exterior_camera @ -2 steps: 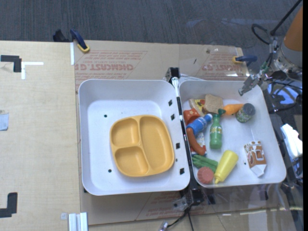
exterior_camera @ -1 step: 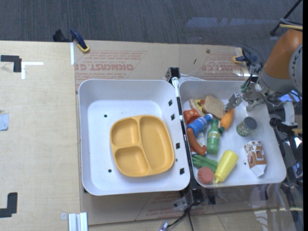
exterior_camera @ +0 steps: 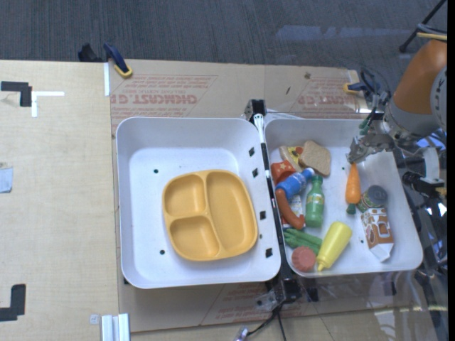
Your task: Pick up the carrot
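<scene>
Carrot (exterior_camera: 352,185) lies in the right bin (exterior_camera: 405,254), upright in the view with its narrow end pointing up toward the hand (exterior_camera: 359,150); it sits just below the hand and apart from it, nothing between the fingers; whether the fingers are spread or pressed together I cannot tell, since they blur into dark metal against the bin wall. The arm (exterior_camera: 419,84) comes in from above and right of the hand, its orange band showing near the corner.

Just right of the carrot and below the hand stands a can (exterior_camera: 373,197), touching or nearly touching the carrot; a carton (exterior_camera: 378,233) lies below the can, further down from the hand. Left of the hand, well apart, a bread slice (exterior_camera: 316,158) rests near the bin's upper left; below it a blue bottle (exterior_camera: 292,184) and a green bottle (exterior_camera: 314,203) lie side by side, with a sausage (exterior_camera: 288,212) at the far left edge. Down and left of the hand a yellow bottle (exterior_camera: 333,244) lies tilted, its tip near a red round piece (exterior_camera: 303,259); a green pod (exterior_camera: 301,239) lies just above that piece.

Far left of the hand, the left bin (exterior_camera: 135,190) holds a yellow divided plate (exterior_camera: 210,214) with three compartments; both bins rest on a cardboard-covered surface (exterior_camera: 57,212).
</scene>
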`<state>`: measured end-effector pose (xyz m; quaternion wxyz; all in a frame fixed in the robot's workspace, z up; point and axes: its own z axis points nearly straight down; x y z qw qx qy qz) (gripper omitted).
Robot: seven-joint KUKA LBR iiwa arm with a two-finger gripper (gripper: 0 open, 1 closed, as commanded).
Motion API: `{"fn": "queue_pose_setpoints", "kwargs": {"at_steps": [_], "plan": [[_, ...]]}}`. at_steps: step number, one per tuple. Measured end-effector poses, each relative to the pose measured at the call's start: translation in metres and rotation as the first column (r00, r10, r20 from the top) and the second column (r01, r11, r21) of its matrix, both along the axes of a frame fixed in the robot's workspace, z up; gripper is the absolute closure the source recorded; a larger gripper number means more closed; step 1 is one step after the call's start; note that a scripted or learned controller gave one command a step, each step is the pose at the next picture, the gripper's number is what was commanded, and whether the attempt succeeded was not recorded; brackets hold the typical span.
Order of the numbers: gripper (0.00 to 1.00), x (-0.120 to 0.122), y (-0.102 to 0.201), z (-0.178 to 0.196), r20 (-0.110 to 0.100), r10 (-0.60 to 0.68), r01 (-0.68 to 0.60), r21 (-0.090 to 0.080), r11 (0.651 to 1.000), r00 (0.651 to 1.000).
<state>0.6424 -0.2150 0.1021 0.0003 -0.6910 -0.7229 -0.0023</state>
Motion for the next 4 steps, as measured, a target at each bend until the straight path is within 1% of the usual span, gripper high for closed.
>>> {"fn": "queue_pose_setpoints", "kwargs": {"at_steps": [1, 2, 3, 4], "plan": [[1.00, -0.017, 0.020, 0.044, -0.005, -0.073, 0.073, -0.004, 0.997, 0.997], [0.00, -0.017, 0.020, 0.044, -0.005, -0.073, 0.073, -0.004, 0.997, 0.997], [0.00, -0.058, 0.012, -0.013, -0.013, -0.357, 0.357, 0.008, 0.934, 0.934], [1.00, -0.057, 0.010, -0.004, -0.010, -0.356, 0.356, 0.002, 0.934, 0.934]]}}
